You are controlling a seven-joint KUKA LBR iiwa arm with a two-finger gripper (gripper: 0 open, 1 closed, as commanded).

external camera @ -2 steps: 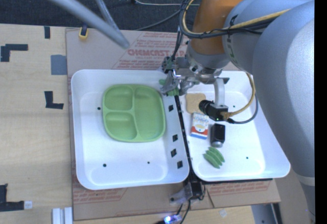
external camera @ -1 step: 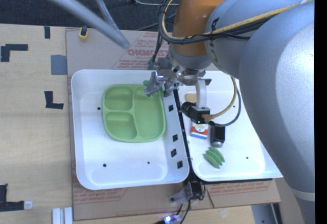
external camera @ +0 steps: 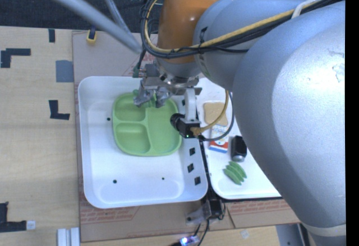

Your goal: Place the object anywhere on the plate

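Note:
A green divided plate (external camera: 147, 127) lies in the left white bin (external camera: 98, 149), toward its far right side. My gripper (external camera: 151, 96) hangs over the plate's far rim, under the orange band of the wrist. The gripper's metal parts cover that edge of the plate, and I cannot tell whether anything is in it. In the right bin (external camera: 252, 189) lie a tan slice of bread (external camera: 215, 111), a green pea pod (external camera: 235, 172), a small black object (external camera: 238, 148) and a red, white and blue item (external camera: 220, 145).
The grey arm covers most of the right bin and the view's right side. Cables run down from the wrist past the bins' shared wall (external camera: 193, 158). The left bin's near half is bare white floor.

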